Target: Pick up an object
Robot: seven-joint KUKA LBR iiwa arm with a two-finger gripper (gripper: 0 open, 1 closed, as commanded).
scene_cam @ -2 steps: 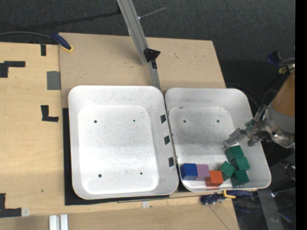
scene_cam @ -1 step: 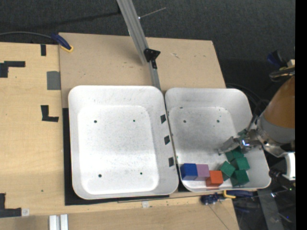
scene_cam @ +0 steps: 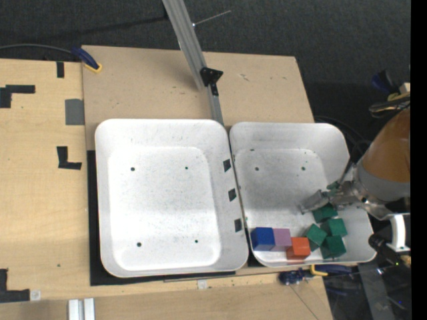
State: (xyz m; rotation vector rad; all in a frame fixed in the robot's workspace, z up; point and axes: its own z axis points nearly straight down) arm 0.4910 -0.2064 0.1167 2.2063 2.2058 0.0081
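Note:
Along the right bin's [scene_cam: 280, 145] front edge sit a blue cube [scene_cam: 263, 238], a pale purple block [scene_cam: 282, 237], an orange block [scene_cam: 299, 247] and several green blocks [scene_cam: 328, 231] bunched at its front right corner. My gripper [scene_cam: 319, 202] reaches in from the right, low over the bin floor, right above the green cluster and close to the topmost green block [scene_cam: 324, 213]. Nothing shows between its fingers.
The left bin [scene_cam: 160, 195] lies beside the right one. A grey metal bar [scene_cam: 189, 35] slants down from the top to the bins' shared back edge. The arm's orange band [scene_cam: 393, 155] hangs over the right bin's right rim.

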